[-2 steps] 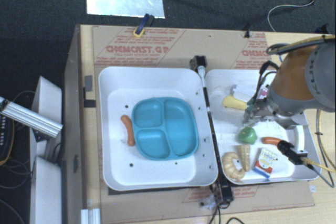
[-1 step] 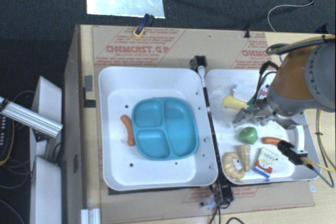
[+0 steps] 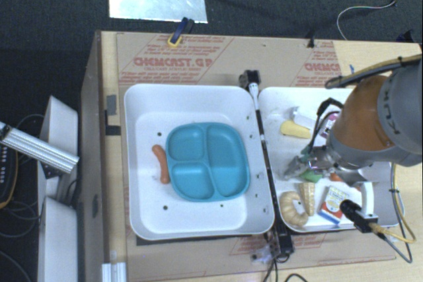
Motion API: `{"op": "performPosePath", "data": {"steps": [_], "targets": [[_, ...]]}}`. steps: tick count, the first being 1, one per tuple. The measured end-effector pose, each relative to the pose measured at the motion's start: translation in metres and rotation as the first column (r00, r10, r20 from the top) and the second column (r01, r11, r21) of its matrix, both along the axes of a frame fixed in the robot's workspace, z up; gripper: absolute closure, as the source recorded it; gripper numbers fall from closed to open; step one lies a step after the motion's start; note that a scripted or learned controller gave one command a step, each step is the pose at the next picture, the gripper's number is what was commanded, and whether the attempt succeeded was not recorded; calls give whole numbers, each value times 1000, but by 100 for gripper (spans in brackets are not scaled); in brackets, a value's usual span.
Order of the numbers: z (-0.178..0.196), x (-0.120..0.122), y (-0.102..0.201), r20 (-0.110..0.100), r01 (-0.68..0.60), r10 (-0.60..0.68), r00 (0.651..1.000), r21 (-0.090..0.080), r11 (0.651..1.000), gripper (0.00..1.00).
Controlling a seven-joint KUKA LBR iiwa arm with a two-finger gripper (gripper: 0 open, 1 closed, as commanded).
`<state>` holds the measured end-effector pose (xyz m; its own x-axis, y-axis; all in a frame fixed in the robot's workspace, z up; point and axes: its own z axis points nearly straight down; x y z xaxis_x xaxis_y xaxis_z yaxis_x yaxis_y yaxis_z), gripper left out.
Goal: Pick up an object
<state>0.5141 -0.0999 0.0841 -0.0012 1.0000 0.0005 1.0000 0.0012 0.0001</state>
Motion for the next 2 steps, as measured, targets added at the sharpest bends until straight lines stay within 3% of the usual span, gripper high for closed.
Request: {"op": "performPosePath", "data": {"steps": [1,2], "targets": [[11,1,0,3,-1,1,1000,0,1000,100],[101,71,63,4,-3,3,1000,0,1000,100]]}}
